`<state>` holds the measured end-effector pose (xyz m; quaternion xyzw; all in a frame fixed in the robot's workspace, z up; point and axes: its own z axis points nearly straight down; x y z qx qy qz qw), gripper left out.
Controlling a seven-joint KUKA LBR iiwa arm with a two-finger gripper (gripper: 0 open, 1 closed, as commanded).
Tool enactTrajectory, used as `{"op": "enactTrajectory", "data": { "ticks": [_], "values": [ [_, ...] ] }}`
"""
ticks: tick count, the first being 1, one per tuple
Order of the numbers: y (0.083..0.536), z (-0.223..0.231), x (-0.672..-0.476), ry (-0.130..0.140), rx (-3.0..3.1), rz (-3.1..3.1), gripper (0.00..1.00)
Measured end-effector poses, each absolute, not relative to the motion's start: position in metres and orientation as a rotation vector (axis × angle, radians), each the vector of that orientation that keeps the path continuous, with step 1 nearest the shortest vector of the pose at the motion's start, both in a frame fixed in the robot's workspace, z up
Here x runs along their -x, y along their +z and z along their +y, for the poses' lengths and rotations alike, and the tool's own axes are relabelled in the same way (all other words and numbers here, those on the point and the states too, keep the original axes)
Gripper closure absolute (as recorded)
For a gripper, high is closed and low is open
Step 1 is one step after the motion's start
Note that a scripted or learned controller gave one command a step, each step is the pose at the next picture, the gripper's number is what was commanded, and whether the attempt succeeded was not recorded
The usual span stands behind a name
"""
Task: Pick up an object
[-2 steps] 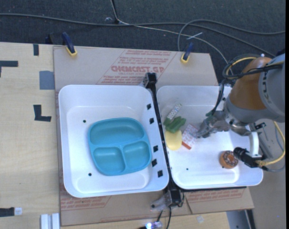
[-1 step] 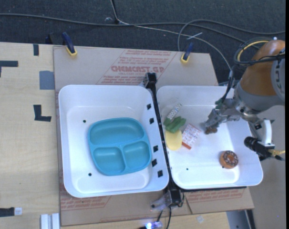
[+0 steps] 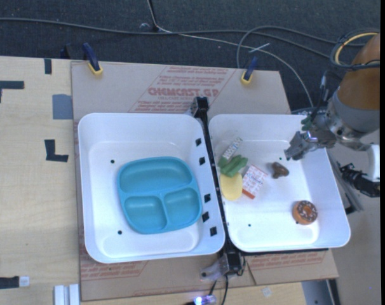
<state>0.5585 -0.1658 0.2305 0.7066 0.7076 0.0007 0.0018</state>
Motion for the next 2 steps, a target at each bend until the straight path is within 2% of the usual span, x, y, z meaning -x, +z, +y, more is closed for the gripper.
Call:
{"op": "enactTrajectory", "data": {
  "ticks": [1, 2],
  "values": [
    [0.250, -0.166, -0.559, 0.000, -2.220, 2.222, 1.00],
    [0.253, -0.115, -0.580, 0.001, -2.215, 2.229, 1.00]
  ]
}}
